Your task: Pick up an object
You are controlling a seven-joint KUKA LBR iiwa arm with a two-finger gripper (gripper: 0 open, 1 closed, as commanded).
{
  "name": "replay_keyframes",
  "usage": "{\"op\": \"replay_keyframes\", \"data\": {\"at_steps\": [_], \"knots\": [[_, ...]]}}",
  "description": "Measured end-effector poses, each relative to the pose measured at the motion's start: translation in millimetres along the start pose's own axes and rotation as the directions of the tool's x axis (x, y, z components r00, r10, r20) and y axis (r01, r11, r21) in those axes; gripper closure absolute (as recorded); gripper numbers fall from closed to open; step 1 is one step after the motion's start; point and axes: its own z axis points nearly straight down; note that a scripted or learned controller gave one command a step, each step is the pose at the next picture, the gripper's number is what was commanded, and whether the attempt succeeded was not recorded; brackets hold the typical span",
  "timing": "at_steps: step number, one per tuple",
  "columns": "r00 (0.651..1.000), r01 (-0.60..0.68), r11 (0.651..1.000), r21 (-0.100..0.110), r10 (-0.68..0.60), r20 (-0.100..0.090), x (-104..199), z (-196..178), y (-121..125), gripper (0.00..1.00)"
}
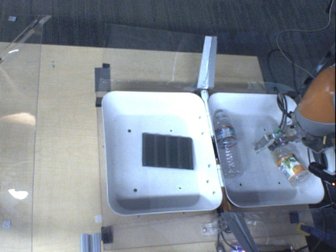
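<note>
gripper (266,142) sits low over the right shallow white bin (247,190), grey arm with orange band (319,101) coming in from the right edge. fingers are small and blurred, cannot tell if they are spread or closed; nothing visibly between them. clear plastic water bottle with a white label (227,142) lies on its side along the right bin's left wall, cap toward the far end. small can with a green-and-orange label (292,168) lies tilted just beside the gripper, on its near-right side, apart from the bottle. left shallow white bin (121,114) holds a dark ribbed rectangular pad (168,151) at its centre.
</note>
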Motion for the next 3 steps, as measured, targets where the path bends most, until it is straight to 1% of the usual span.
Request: {"op": "replay_keyframes", "data": {"at_steps": [1, 2, 3], "knots": [[0.999, 0.045, 0.999, 0.0, -0.045, -0.001, -6.9, 1.3, 32.2, 0.0], [0.995, 0.1, 0.995, 0.002, -0.1, -0.001, -16.5, -41.4, 72.7, 0.0], [0.989, 0.145, 0.989, 0.0, -0.145, 0.0, -8.1, 0.5, 36.7, 0.0]]}}
